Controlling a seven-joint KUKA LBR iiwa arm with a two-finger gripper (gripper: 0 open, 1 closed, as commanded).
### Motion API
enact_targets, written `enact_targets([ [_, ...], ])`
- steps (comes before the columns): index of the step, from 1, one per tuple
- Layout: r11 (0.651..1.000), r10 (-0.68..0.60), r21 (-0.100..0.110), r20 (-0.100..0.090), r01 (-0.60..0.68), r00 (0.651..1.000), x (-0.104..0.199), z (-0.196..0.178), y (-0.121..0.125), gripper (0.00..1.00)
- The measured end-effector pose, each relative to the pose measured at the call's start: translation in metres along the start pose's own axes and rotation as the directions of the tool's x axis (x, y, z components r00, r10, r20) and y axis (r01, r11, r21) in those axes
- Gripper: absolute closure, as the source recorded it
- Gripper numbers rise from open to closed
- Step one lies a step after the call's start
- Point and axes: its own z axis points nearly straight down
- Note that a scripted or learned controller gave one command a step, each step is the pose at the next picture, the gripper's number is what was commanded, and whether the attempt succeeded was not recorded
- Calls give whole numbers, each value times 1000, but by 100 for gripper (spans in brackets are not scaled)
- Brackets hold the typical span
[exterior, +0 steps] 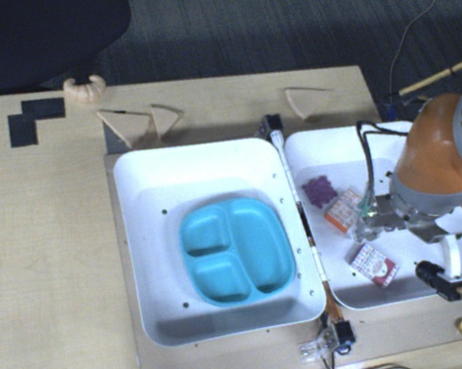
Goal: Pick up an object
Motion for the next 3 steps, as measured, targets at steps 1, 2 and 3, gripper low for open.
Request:
enact_targets([
  [1, 1000, -1, 1, 0, 1, 1000, 0, 0, 0, 0],
  [2, 1000, -2, -2, -1, 2, 1000, 1, -10, 1, 100],
  [3, 1000, -1, 5, 3, 1, 1000, -63, 23, 88, 100],
])
